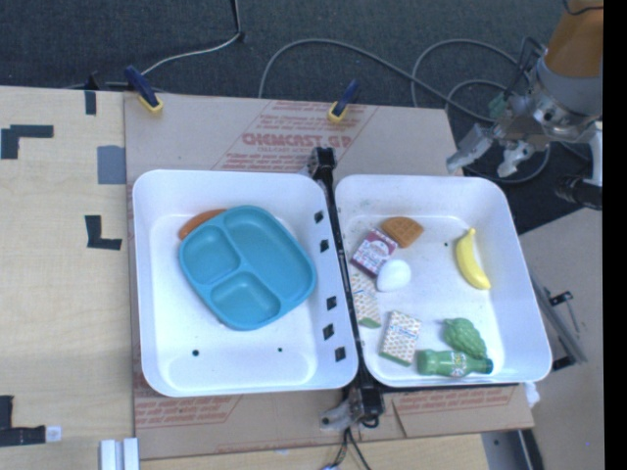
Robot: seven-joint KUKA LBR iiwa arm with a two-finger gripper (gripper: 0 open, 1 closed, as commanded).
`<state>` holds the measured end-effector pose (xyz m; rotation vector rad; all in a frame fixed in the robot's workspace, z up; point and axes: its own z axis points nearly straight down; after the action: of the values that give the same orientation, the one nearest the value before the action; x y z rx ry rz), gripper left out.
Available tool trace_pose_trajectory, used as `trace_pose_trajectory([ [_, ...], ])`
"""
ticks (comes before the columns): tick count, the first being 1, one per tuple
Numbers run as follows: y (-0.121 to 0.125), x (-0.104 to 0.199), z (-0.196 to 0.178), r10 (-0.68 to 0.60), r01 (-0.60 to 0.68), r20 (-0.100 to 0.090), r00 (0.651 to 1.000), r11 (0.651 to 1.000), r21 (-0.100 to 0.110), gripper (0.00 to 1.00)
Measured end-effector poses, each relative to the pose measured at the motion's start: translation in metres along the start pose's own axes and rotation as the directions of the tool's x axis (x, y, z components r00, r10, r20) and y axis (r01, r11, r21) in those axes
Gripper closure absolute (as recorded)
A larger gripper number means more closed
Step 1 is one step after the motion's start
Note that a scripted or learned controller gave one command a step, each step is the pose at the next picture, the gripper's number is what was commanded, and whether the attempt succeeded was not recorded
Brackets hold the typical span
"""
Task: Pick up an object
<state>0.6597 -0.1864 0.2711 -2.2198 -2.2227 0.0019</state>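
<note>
Banana (472, 259) lies at three o'clock in our right bin (517, 292); our hand (487, 156) hangs open, holding nothing, beyond its two o'clock corner.

Both white bins (147, 262) look like smooth, slightly glossy plastic, and the blue divided tray (247, 265) in the left one has the same smooth moulded plastic look with a soft sheen. The banana (471, 259) and the green bottle (453, 363) appear as shiny toy plastic, while the small packets (400, 337) look like printed paper or card. The surface (59, 262) shows matt pale wood grain, overlaid by a sheet of dull brown printed cardboard (284, 140).
</note>
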Motion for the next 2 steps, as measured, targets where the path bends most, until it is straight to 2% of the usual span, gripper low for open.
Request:
trace_pose_trajectory([
  [1, -0.057, -0.037, 0.132, 0.002, -0.002, -0.001, 1.0, 1.0, 0.003, 0.0],
  [2, -0.048, -0.034, 0.184, 0.0, 0.0, 0.002, 1.0, 1.0, -0.003, 0.0],
])
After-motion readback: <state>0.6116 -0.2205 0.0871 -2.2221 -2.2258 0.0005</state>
